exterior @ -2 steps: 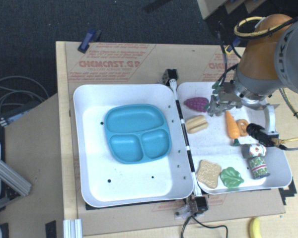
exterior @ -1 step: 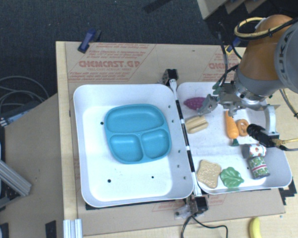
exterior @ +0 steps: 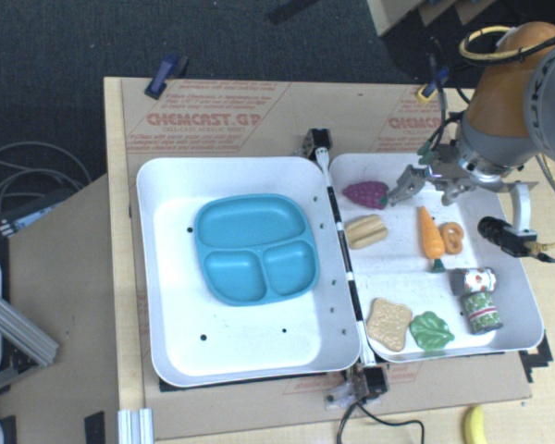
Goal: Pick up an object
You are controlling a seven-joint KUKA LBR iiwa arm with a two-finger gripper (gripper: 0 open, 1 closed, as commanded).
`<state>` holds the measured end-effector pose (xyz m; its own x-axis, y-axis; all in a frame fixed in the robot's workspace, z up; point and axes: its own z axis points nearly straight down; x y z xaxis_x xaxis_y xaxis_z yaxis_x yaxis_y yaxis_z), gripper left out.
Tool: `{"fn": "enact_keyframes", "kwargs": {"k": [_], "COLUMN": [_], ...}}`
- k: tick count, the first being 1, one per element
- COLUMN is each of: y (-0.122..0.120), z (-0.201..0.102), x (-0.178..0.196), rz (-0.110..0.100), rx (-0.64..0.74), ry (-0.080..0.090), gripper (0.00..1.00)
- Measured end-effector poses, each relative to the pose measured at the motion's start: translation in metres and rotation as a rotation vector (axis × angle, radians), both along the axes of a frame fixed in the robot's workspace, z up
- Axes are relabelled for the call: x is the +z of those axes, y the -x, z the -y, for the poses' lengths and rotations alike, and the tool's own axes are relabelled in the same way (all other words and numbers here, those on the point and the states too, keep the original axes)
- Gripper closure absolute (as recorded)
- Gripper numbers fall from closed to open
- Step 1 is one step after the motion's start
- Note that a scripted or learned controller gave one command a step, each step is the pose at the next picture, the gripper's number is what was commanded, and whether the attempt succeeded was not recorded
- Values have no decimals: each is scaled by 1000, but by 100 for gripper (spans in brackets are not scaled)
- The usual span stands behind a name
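My gripper hangs over the back of the right bin, its fingers spread open and nothing between them. Left of it lies a purple bunch of grapes. An orange carrot lies just in front of the gripper, with a small pretzel at its right side. A tan bread roll rests near the bin's left wall. Toward the front are a labelled can, a round cracker and a green leaf.
The left bin holds a blue divided plate. A black divider rail runs between the bins. Cables lie on the floor at the far left. A yellow item sits off the bench at the bottom right.
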<state>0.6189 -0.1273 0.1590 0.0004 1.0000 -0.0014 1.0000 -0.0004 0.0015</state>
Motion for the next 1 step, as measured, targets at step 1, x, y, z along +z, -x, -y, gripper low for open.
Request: {"fn": "enact_keyframes", "kwargs": {"k": [1], "y": [29], "z": [43], "x": [-71], "rz": [5], "rx": [0], "ry": [1], "gripper": [0]}}
